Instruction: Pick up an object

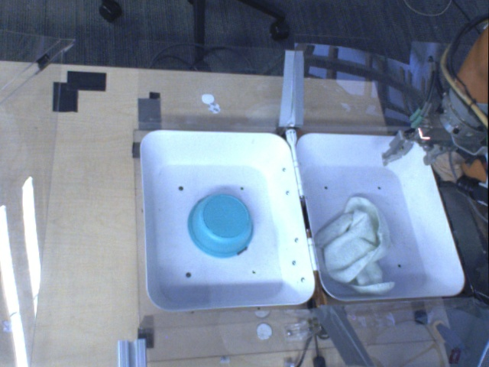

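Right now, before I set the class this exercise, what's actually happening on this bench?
A robot arm reaches in from the right, its hand hovering over the far right corner of the right bin. It holds nothing. A crumpled white cloth lies near that bin's front. A blue bowl, upside down, sits in the middle of the left bin. Nothing has been picked up yet.

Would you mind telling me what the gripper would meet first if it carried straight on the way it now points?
The gripper hangs over the right bin's far corner, apparently pointing down. It would likely meet the bare floor of the right bin first; the crumpled cloth lies nearer the camera, off that line. Depth is unclear.
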`<state>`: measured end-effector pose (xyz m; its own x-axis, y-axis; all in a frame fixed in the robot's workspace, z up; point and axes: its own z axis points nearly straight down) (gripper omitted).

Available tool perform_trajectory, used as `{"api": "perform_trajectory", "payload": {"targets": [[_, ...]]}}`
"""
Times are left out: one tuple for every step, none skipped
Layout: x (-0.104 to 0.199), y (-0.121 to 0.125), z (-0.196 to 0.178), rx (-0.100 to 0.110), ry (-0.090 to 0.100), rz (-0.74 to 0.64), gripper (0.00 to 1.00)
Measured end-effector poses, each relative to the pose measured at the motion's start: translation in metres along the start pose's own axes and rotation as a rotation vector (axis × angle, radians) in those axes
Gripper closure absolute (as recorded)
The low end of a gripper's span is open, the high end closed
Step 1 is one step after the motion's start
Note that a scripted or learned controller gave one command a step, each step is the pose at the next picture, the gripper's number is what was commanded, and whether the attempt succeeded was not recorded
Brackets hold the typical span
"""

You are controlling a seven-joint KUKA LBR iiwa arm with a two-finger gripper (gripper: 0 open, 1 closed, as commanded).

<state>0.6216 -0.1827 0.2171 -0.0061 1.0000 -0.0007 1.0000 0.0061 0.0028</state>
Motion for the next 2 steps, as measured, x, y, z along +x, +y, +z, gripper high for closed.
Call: {"api": "perform_trajectory", "payload": {"targets": [[0.001, 0.002, -0.011, -0.005, -0.001, -0.007, 1.0], [0.02, 0.011, -0.181, -0.005, -0.002, -0.251, 1.0]]}}
